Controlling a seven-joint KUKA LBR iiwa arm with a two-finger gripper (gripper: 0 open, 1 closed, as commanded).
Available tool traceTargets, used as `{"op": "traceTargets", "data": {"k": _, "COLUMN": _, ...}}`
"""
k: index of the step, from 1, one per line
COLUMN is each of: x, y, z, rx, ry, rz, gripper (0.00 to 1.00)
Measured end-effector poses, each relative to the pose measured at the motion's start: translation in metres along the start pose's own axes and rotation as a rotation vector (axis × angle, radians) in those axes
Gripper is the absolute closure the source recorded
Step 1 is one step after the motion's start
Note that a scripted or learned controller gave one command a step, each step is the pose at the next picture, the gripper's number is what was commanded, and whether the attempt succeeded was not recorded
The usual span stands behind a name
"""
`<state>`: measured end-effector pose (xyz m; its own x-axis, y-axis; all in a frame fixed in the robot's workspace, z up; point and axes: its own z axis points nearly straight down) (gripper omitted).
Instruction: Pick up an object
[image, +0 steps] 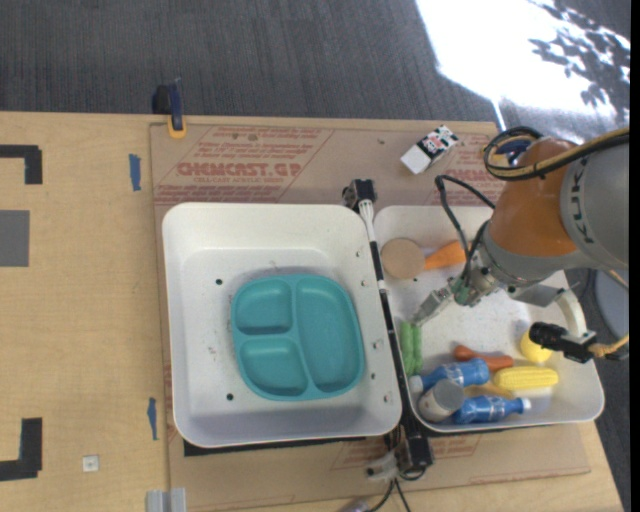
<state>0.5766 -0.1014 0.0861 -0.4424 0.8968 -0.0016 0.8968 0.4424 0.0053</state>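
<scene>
- So the gripper (432, 305) was down inside the right bin (590, 405), fingers angled toward the lower left, right by the divider between the two bins. Honestly couldn't tell from this angle if the jaws were open or closed, too small and blurry, and I didn't see anything between them.
- Closest candidate looked like the green piece (409, 345), a long skinny thing lying just below the fingertips, hugging the bin's left wall. Its long axis ran roughly up-down in the view, so along the wall. I'd guess a grab there would need the fingers to straddle it across the short way, and the wall could get in the way.
- Other stuff in that bin: a tan round disc (402, 257) with an orange carrot-ish piece (444, 255) beside it, both above the gripper. Further down toward the front: blue bottles (470, 392), a yellow corn cob (528, 378), a small orange-red piece (480, 354) and a yellow thing (537, 347) at the right.
- Left bin (190, 300) just had a teal divided plate (297, 335), well apart from the gripper.
- Readable text: the cardboard sheet (240, 160) under the bins said "CHEMCAST" in red, rest of it too faint. Arm (600, 205) had partial "KU" lettering. There was a little white tag (428, 150) with black marks, unreadable.
</scene>
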Motion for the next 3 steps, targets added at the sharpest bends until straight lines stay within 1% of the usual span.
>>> {"op": "traceTargets", "data": {"k": 1, "x": -0.026, "y": 0.055, "z": 0.001, "rx": 0.042, "ry": 0.026, "rz": -0.012, "gripper": 0.00}}
{"op": "traceTargets", "data": {"k": 2, "x": -0.036, "y": 0.067, "z": -0.005, "rx": 0.057, "ry": 0.036, "rz": 0.180, "gripper": 0.00}}
{"op": "traceTargets", "data": {"k": 3, "x": -0.042, "y": -0.060, "z": -0.044, "rx": 0.006, "ry": 0.000, "rz": 0.222, "gripper": 0.00}}
